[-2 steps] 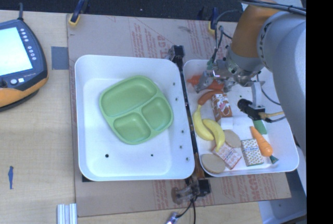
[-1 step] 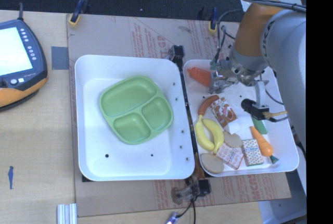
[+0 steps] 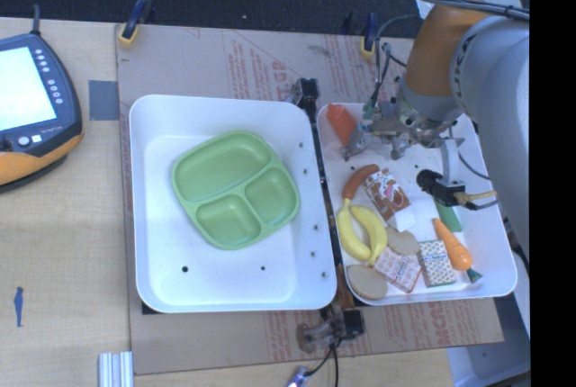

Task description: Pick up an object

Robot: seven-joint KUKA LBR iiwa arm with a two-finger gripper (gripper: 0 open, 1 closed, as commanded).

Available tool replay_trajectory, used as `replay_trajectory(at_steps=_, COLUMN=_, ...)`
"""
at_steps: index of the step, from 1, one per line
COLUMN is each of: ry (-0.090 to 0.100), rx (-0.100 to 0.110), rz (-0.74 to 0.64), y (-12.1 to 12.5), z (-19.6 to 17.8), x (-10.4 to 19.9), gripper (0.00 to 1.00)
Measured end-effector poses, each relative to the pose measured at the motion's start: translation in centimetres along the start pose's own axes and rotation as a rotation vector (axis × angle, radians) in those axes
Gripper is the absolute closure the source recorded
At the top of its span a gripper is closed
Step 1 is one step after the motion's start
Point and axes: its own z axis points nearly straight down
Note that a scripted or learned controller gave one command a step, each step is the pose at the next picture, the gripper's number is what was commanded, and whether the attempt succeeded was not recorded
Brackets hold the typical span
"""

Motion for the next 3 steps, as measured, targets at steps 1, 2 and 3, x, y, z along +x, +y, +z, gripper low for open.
replay_trajectory(at_steps=1, ry=0.011, rx=0.000, rz=-0.003, y=0.1, z=1.0, x=-0.1, gripper=0.00)
replay_trajectory(at_steps=2, ry=0.004, rx=-0.025, rz=-0.002, y=-5.6, z=1.0, x=0.0, gripper=0.00)
replay_trajectory(at_steps=3, ry=0.005, rx=-0.011, rz=-0.002, y=0.3, z=0.9, x=-0.1, gripper=0.00)
